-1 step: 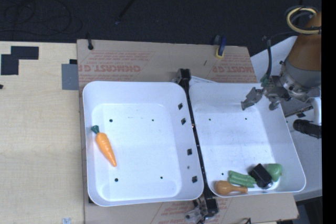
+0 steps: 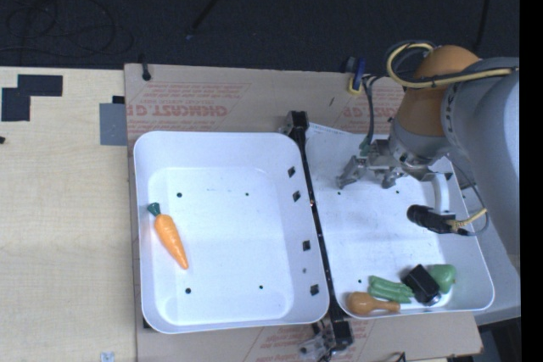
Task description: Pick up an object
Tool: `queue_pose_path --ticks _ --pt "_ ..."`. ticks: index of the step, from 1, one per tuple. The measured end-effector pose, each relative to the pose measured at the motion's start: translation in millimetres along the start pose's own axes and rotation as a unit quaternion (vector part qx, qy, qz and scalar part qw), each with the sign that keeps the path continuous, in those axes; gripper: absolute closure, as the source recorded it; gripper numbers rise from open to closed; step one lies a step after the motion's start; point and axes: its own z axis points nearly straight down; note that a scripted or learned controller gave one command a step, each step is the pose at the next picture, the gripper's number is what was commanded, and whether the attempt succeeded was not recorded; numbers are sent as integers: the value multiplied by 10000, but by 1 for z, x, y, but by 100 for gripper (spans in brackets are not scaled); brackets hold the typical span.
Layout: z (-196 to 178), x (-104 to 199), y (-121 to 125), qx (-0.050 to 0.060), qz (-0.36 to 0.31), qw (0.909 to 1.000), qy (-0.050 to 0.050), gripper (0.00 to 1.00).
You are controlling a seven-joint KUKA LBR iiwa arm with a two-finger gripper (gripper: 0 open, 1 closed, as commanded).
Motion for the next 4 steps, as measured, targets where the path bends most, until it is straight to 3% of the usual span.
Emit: queue_pose_path --ticks 1,2,3,4 --pt "-132 -59 2 -84 37 9999 -46 0" --pt "-114 34 1 -5 -11 10000 4 0" --pt "-253 85 3 -99 -10 9999 -9 0" --pt "-253 82 0 -10 -6 10000 -21 100"
